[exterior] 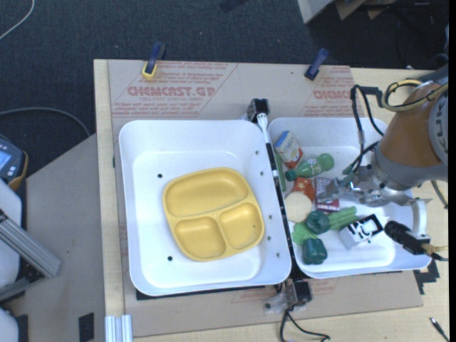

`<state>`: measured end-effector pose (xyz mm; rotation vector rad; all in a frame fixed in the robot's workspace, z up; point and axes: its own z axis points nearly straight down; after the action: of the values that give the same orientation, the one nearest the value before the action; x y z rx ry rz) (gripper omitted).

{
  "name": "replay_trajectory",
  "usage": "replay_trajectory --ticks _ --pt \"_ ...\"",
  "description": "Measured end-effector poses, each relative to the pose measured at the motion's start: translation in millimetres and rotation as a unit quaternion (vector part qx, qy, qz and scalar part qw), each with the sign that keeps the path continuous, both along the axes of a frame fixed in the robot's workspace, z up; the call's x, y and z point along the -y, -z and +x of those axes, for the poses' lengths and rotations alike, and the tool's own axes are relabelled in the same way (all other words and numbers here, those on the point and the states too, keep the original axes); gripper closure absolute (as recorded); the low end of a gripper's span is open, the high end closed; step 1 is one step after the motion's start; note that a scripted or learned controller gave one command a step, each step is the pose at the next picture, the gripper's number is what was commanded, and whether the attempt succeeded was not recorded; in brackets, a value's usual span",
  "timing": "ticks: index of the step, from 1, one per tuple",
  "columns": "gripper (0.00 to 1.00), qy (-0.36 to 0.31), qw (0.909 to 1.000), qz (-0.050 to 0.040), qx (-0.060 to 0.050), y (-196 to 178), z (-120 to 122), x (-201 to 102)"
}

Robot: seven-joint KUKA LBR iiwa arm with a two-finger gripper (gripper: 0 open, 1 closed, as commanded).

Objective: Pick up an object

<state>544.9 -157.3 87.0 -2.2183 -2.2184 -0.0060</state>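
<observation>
Claw (342, 191) hovers over cluttered right bin (399, 261); yellow tray (212, 212) fills left bin (142, 191).

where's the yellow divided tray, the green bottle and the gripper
yellow divided tray (212, 212), camera view, on the ridge between its compartments
green bottle (311, 166), camera view, on its body, in the right bin
gripper (350, 185), camera view, at its tip above the clutter

A single fixed camera looks down on the bench (214, 84) at a slant from above, far enough back to take in both white bins (135, 191) and the dark floor beyond. The arm (413, 130) enters from the right edge, its gripper (350, 185) over the right-hand bin (399, 258).
</observation>
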Motion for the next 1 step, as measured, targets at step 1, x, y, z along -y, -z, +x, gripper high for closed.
replay_trajectory --ticks 1 --pt "1.0 0.0 1.0 -0.0015 0.006 -14.5 3.1 0.4"
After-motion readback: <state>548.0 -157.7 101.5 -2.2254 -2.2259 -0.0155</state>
